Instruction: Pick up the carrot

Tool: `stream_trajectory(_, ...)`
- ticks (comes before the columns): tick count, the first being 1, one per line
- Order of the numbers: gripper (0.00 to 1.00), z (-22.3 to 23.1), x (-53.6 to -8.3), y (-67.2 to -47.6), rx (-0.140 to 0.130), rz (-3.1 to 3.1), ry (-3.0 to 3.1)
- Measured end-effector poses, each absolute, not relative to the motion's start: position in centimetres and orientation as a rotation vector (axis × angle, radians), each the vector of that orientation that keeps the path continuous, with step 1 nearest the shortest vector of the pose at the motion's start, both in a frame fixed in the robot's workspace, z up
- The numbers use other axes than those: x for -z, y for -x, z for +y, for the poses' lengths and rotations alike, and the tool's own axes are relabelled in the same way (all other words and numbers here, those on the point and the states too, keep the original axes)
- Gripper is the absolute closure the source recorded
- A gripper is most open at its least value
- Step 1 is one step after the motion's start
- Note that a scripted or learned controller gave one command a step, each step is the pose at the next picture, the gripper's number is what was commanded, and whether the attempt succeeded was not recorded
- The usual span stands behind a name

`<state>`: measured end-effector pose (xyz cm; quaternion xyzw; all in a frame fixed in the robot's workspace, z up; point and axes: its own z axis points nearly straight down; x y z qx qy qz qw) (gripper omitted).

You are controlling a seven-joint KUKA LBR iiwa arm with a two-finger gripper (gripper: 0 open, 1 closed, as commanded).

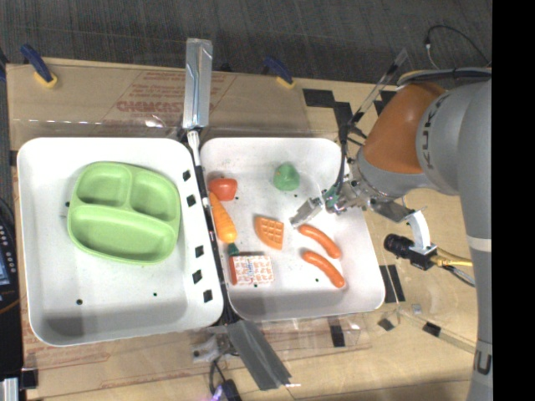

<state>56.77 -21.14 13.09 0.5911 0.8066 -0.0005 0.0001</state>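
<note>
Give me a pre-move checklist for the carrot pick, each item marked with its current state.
1. Carrot located: ok, it lies in the right bin, against the left wall.
2. Carrot free of the gripper: ok, the gripper hangs over the bin's right half, well away from the carrot.
3. Room around the carrot: not ok, the tomato touches its upper end, the bin wall runs along its left side and a small packet sits just below it.
4. Path across the bin: cannot tell, the waffle lies between gripper and carrot and the gripper's height is unclear.
5. Gripper ready: cannot tell.
</note>
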Motion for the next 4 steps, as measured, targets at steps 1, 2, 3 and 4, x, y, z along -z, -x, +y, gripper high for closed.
stream_trajectory(1, 0.0, -18.4, -21.4, -61.4, 0.0, 2.838, -1.341)
stream_trajectory(2, 0.0, -20.0, -21.2, -60.0, 0.003, 2.713, -1.59)
stream_trajectory(3, 0.0, -11.3, -14.4, -58.6, 0.002, 2.815, -1.405)
stream_trajectory(4, 0.0, -2.6, -19.2, -53.2, 0.003, 2.627, -1.729)
